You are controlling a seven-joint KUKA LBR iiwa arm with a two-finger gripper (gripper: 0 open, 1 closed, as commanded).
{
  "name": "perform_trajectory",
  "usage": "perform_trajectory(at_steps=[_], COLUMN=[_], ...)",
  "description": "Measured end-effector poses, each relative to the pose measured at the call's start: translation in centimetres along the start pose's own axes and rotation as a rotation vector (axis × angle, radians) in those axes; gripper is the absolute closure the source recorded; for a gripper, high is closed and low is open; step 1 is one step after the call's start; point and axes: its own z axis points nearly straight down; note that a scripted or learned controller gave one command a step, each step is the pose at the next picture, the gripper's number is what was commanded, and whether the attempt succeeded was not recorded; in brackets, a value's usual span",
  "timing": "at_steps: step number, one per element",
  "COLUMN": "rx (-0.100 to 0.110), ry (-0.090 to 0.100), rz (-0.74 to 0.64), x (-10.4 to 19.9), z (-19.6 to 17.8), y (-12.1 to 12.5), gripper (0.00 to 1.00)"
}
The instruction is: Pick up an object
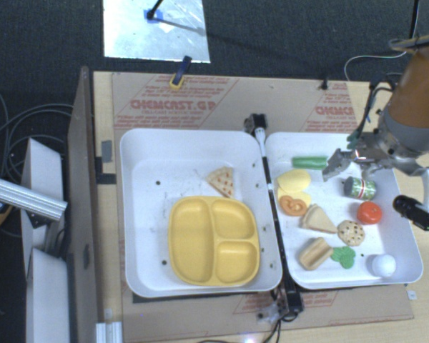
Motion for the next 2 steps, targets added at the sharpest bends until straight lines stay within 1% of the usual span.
perform_trajectory(at_steps=[1,2], rx=[0.002,-0.005], ry=[0.001,0.000], rz=[-0.003,-0.004], x=[1.4,1.9], z=[7.9,14.3], y=[2.6,9.7], gripper=[0.00,0.00])
